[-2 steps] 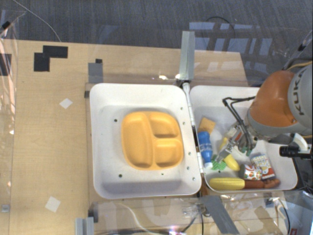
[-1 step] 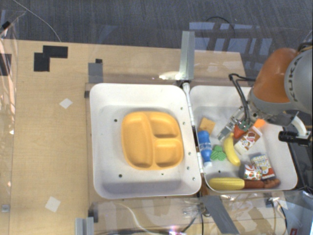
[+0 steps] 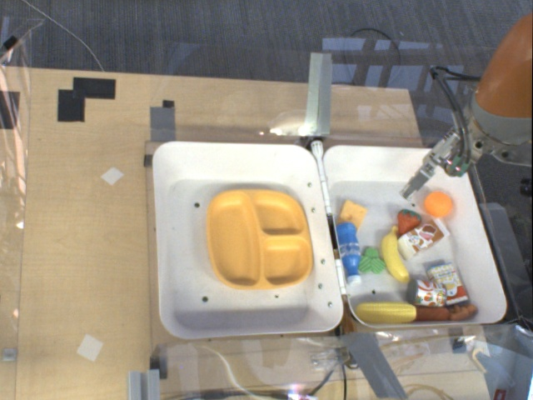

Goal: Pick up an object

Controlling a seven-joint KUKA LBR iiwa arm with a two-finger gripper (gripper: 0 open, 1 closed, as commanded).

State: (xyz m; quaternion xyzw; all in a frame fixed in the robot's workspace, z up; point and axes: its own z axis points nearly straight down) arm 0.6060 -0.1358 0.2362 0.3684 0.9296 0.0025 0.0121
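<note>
Toys crowd the right bin (orange ball nearest); gripper hovers above, its grip impossible to tell.

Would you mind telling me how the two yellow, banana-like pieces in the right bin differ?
The banana in the middle of the right bin stands nearly upright in the view, between a green toy and a carton. The other banana lies flat along the bin's near wall and looks thicker and straighter. Both are yellow.

Arm cut off at right edge; carton print prob. unreadable.
</note>
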